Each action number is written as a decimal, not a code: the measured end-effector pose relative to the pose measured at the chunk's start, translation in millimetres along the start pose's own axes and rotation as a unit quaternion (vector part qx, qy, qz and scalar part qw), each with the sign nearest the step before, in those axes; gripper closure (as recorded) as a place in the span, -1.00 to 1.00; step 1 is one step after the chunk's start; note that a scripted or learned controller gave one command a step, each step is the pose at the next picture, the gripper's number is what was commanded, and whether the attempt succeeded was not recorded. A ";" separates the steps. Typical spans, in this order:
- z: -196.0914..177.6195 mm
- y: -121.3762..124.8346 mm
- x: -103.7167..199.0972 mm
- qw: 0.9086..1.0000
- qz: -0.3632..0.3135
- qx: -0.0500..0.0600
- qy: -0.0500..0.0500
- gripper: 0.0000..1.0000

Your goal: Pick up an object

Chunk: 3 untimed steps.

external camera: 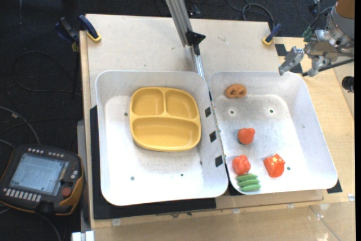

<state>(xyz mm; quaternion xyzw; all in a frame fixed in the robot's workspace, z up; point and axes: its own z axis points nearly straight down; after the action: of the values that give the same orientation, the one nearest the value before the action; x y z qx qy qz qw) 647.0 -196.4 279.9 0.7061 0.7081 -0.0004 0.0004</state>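
In the left bin [113, 178] sits a yellow divided plate [165, 119]. The right bin [310, 121] holds small, light toy foods; the red piece [246, 135] mid-bin looks rigid, best pinched across its sides. My end effector [298, 62] hovers released, off that bin's far right corner.

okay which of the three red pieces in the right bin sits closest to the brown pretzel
The lone red piece in the middle of the right bin, directly below the pretzel. The other two red pieces lie further down, near the green item.
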 end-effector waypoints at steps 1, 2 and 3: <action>0.0 0.0 -0.1 1.000 0.000 0.000 0.000 -1.00; 63.8 -0.8 5.1 1.000 0.000 0.003 0.001 -1.00; 122.9 -9.2 11.6 1.000 0.001 0.003 0.001 -1.00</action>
<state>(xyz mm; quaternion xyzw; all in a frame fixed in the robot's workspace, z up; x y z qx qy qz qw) 637.8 -185.0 157.0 0.7067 0.7075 -0.0018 -0.0027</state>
